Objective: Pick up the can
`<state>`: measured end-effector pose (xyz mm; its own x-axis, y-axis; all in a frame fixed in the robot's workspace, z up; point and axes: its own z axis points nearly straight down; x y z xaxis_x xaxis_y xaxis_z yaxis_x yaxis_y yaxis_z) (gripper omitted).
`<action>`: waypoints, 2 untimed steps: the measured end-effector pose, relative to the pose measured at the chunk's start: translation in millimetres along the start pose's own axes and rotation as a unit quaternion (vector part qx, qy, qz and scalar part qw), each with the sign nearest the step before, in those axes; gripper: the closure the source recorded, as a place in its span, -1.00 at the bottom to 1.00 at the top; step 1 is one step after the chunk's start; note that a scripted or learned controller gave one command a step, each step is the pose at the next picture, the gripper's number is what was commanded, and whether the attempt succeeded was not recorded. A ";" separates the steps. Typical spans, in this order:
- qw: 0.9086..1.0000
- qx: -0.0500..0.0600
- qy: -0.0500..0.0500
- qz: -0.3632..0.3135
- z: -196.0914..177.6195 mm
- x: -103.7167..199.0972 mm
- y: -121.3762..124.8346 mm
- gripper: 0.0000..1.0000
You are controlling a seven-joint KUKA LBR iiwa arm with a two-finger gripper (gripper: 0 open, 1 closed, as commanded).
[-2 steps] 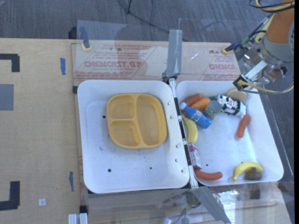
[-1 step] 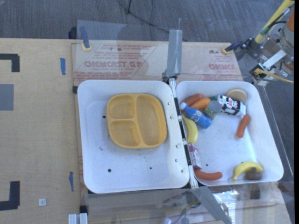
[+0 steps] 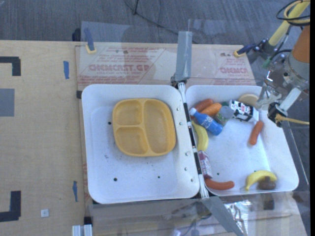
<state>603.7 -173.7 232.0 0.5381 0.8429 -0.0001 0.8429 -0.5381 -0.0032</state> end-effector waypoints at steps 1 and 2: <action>0.977 -0.002 0.000 0.212 -34.8 -31.2 1.6 1.00; 0.973 0.000 0.000 0.231 -30.3 -84.3 -48.3 1.00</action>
<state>517.7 -218.8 262.5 0.8591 0.5119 -0.0015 0.5119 -0.8591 -0.0028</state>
